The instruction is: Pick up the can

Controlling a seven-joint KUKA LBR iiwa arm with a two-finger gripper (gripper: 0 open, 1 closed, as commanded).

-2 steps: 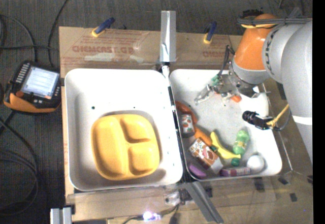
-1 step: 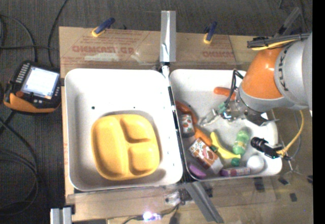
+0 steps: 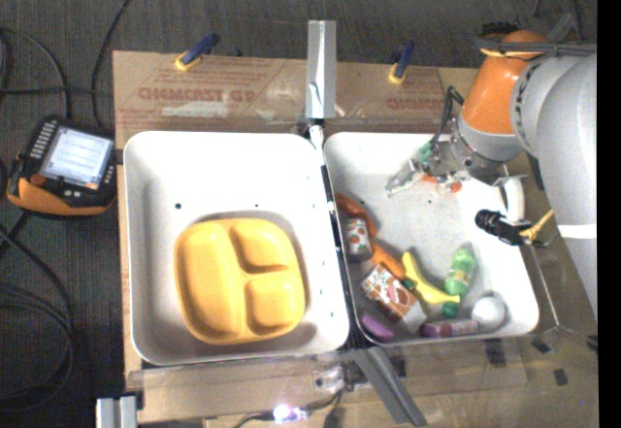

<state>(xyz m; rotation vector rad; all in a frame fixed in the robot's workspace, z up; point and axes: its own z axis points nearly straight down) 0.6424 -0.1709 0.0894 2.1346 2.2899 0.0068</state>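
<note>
The can [image 3: 356,236], small with a red and white label, lies against the left wall of the right bin [image 3: 427,149], about halfway down. My gripper [image 3: 406,176] hovers over the upper middle of that bin, up and to the right of the can and well apart from it. Its fingers point left, stand open and have nothing between them. The grey arm with its orange band [image 3: 493,96] comes in from the right.
Near the can lie an orange carrot [image 3: 386,259], a banana [image 3: 427,284], a green bottle [image 3: 461,269], a small printed box [image 3: 390,290], a purple piece [image 3: 378,326] and a white ball [image 3: 488,310]. A yellow divided plate [image 3: 241,277] sits in the left bin [image 3: 155,164].
</note>
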